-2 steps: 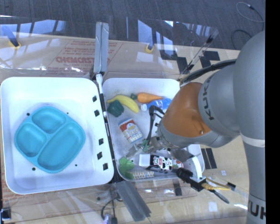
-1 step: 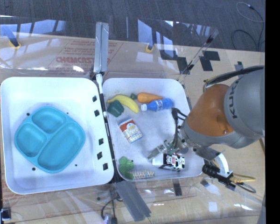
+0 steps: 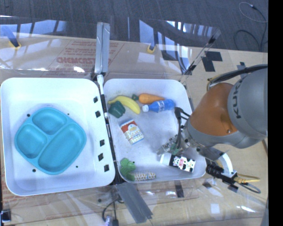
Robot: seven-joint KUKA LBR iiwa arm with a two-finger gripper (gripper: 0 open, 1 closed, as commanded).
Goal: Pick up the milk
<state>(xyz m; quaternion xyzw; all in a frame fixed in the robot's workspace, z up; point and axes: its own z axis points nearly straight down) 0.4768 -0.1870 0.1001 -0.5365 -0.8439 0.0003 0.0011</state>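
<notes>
White carton with black cow patches, the milk (image 3: 181, 162), lies on its side at the near right corner of the right bin (image 3: 146, 84), close to the near wall. Gripper (image 3: 172, 148) sits just above and slightly left of it, at the carton's left end; looks touching or nearly so, can't tell which. Finger spread not readable from this angle, and the carton isn't visibly between them. Arm (image 3: 226, 114) comes in from the right, orange band over the bin's right rim.

Rest of the right bin: banana (image 3: 127, 102), carrot (image 3: 150, 98) and blue bottle (image 3: 159, 106) along the far side, dark green pepper (image 3: 116, 109) far left, red-and-white box (image 3: 132, 132) mid-bin, green toy (image 3: 128, 167) near left corner. Left bin (image 3: 9, 140) holds a blue divided plate (image 3: 49, 139).
</notes>
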